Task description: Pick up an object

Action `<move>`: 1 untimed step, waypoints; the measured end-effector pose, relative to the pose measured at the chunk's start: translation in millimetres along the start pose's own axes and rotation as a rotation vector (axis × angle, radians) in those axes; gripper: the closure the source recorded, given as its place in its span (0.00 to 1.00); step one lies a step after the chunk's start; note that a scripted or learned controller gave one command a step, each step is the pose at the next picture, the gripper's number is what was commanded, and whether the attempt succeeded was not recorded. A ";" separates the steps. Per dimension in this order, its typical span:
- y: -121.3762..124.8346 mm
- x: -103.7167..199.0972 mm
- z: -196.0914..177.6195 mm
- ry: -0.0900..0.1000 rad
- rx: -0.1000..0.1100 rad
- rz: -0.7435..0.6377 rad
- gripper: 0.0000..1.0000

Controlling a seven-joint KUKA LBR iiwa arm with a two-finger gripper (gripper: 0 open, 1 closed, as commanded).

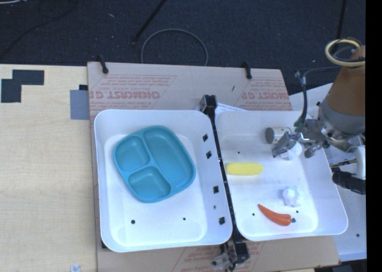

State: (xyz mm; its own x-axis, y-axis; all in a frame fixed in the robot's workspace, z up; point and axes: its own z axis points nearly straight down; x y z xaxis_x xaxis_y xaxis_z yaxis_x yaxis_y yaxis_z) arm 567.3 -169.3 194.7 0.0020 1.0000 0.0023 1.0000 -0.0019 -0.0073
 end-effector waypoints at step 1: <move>9.7 2.0 53.4 0.000 0.000 -0.002 0.00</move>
State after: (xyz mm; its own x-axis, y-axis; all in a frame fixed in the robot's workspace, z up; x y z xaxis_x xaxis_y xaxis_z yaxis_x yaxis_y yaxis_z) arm 576.6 -167.2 141.3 0.0000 1.0000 0.0020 1.0000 0.0000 -0.0073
